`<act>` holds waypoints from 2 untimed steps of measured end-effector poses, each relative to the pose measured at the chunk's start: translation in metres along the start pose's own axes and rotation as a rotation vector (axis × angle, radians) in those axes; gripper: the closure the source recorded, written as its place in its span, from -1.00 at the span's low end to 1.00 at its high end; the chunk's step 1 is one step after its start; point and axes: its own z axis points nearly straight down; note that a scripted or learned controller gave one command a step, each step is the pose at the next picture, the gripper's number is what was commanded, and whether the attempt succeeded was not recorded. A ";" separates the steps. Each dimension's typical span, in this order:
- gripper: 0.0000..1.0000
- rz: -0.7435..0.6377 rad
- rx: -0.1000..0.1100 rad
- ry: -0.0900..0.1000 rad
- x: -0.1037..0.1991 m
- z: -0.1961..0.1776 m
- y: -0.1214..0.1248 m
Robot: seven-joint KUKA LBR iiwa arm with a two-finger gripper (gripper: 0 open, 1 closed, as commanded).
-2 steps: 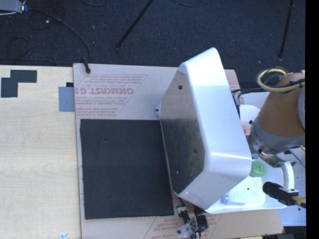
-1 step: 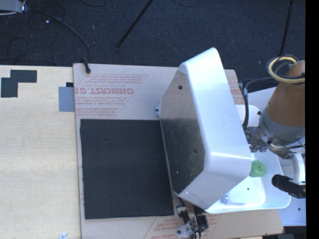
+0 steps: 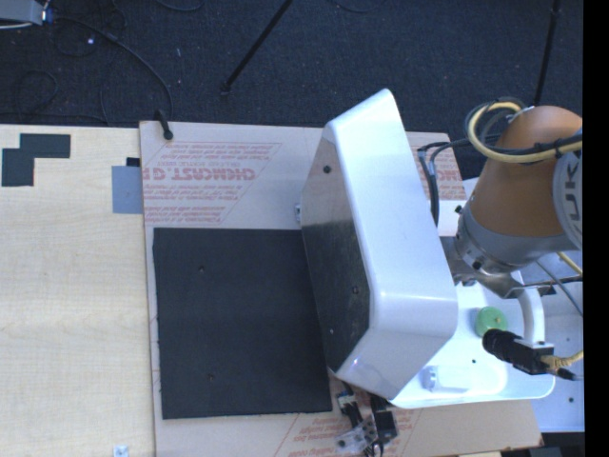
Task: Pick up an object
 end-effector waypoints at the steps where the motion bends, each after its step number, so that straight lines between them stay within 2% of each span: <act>1: 1.00 0.003 0.005 -0.004 0.049 -0.001 0.014; 2: 1.00 0.010 0.008 -0.009 0.098 0.007 0.010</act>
